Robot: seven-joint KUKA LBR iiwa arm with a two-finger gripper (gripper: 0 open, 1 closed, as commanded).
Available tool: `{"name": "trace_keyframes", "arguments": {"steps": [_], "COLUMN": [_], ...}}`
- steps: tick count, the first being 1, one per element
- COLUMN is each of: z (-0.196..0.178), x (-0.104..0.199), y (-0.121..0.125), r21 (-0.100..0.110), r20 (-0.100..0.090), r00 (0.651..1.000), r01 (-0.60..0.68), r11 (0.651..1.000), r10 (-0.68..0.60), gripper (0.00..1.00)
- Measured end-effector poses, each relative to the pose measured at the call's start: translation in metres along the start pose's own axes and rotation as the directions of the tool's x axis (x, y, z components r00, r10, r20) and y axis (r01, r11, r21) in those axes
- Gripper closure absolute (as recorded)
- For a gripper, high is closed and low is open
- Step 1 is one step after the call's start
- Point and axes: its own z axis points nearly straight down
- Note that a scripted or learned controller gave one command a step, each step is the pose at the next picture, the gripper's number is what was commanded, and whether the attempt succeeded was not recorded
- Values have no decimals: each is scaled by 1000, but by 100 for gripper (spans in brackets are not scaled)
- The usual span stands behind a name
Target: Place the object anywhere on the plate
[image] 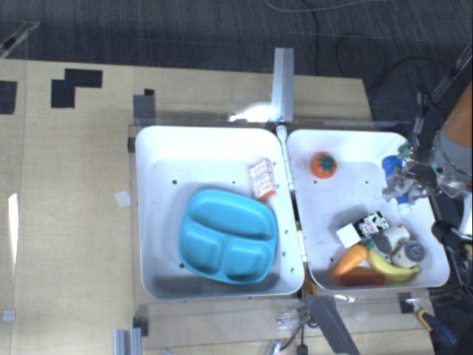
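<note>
The pale wooden table carries two glossy white bins. A smooth blue divided plate fills the left bin, a crinkly snack packet just beside its upper edge. Over the right bin's edge hangs the gripper; whether it grips anything I cannot tell.

Light wooden bench, two shallow white bins side by side, left bin, right bin
</note>
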Motion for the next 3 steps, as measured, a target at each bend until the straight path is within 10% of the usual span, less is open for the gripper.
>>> {"name": "trace_keyframes", "arguments": {"steps": [1,2,3], "z": [-77,-77,-77], "x": [7,7,7], "y": [-28,-28,-28], "r21": [-4,-4,-4], "r20": [1,1,1], "r00": [961,961,961], "r01": [277,277,277], "r11": [961,961,961], "r10": [-277,-277,-277], "gripper": [100,0,0]}}
